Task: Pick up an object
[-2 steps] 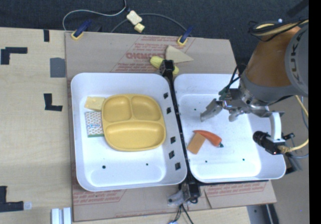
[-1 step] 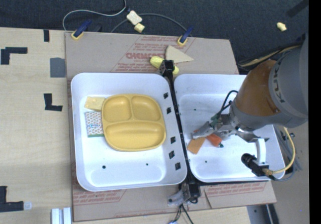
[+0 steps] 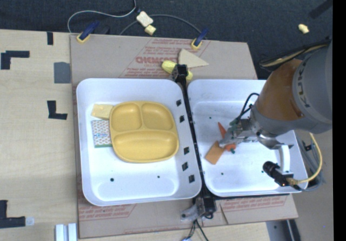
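1. Where the arm (image 3: pixel 294 99) reaches in from the right, its gripper (image 3: pixel 233 140) sits low over the right bin (image 3: pixel 248 180), beside a small orange block (image 3: pixel 214 153).
2. Orange block: flat, roughly rectangular, lying on the bin floor left of centre. Long axis runs diagonally, lower-left to upper-right; the upper-right end points toward the gripper and lies just beside or under it.
3. Cannot tell whether the fingertips touch the block. Gripper state: cannot tell from this view.
4. A thin red-orange sliver (image 3: pixel 221 128) lies just above the block, tilted upper-left to lower-right, close against the gripper.
5. Left bin (image 3: pixel 92 180): a yellow divided plate (image 3: pixel 144 131) with three compartments lies flat near the centre.
6. Two items are tucked at the plate's left edge: a pale yellow piece (image 3: pixel 101 111) above, a small patterned packet (image 3: pixel 100 133) below, both partly under the rim.
7. Both bins sit side by side, touching, on a cardboard sheet (image 3: pixel 135 56).
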{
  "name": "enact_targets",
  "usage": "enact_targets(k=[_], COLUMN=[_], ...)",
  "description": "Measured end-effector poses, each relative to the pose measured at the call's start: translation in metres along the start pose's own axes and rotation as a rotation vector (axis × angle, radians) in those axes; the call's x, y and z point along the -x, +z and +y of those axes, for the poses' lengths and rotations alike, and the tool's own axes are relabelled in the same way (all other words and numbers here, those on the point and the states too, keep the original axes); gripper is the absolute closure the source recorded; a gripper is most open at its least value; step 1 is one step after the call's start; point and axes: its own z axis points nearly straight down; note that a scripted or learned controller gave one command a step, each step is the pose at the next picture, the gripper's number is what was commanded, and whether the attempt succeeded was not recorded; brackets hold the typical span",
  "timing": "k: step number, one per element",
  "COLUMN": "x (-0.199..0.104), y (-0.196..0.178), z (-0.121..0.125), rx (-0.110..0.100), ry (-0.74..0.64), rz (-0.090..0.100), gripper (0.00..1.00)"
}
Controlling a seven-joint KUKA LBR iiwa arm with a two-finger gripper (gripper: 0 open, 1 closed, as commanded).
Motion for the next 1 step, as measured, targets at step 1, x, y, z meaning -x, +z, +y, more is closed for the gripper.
enact_targets(k=[1], x=[-0.0745], y=[-0.0876], z=[0.0102], rx=[-0.005], ry=[-0.008], rz=[0.004], gripper=[1.00])
